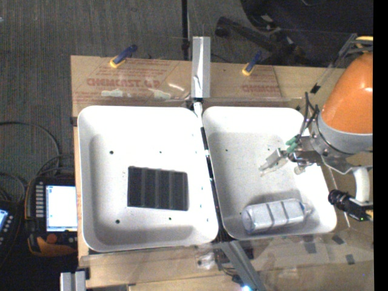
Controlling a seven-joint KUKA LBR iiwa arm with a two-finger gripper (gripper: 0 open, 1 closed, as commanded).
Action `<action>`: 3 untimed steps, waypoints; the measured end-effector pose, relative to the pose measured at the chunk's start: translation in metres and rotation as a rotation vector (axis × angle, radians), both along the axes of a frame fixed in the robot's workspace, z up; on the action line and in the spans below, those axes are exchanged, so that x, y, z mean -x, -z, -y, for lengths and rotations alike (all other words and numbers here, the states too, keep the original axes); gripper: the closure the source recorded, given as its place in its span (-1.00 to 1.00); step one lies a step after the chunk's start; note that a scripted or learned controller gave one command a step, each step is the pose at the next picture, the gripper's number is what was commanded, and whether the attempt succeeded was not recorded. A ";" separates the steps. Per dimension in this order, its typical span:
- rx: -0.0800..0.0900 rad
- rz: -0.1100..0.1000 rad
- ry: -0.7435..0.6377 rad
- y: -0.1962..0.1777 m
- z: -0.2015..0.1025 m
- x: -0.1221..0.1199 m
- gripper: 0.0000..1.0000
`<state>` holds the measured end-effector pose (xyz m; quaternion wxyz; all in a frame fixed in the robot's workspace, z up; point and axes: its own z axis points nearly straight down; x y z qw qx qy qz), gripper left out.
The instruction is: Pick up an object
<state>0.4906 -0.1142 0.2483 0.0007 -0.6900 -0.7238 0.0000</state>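
A dark ribbed rectangular block (157, 188) lies flat in the middle of the left bin (97, 132). A silvery wrapped packet (276, 214) lies along the near side of the right bin (242, 123). My gripper (273, 160) hangs over the middle of the right bin, pointing left, above and slightly behind the packet and apart from it. Nothing shows in its grasp. The grey wrist with the orange band (351, 99) reaches in from the right edge.
The two bins meet at a central ridge (208, 162). A cardboard sheet (139, 83) with blue and yellow clamps lies behind them. A handheld pendant (51, 208) sits left of the bench. Cables run by the right bin's near-right corner (345, 202).
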 end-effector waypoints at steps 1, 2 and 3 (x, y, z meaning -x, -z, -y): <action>0.002 0.003 -0.194 -0.045 -0.039 0.005 -1.00; 0.001 0.001 -0.317 0.038 0.011 0.006 -1.00; 0.000 0.002 -0.407 0.106 0.049 0.006 -1.00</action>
